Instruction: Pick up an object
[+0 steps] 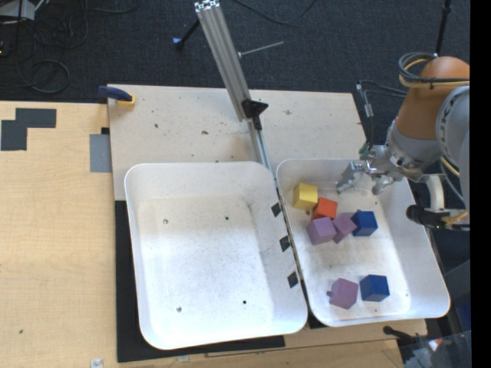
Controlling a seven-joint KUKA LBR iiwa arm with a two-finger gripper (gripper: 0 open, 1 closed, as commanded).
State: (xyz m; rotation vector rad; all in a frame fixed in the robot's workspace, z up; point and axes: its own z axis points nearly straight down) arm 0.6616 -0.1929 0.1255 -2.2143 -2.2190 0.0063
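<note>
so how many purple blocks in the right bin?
3. Two purple blocks sit in the cluster mid-bin, one below the orange block, one left of a blue block. The third lies near the front. None looks hidden.

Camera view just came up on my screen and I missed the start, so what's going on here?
A grey and orange arm reaches in from the right, its pincer above the far end of the right bin. That bin holds a yellow block, an orange one, three purple and two blue. Nothing shows between its fingers, so no block looks picked up yet. The left bin sits beside it.
</note>
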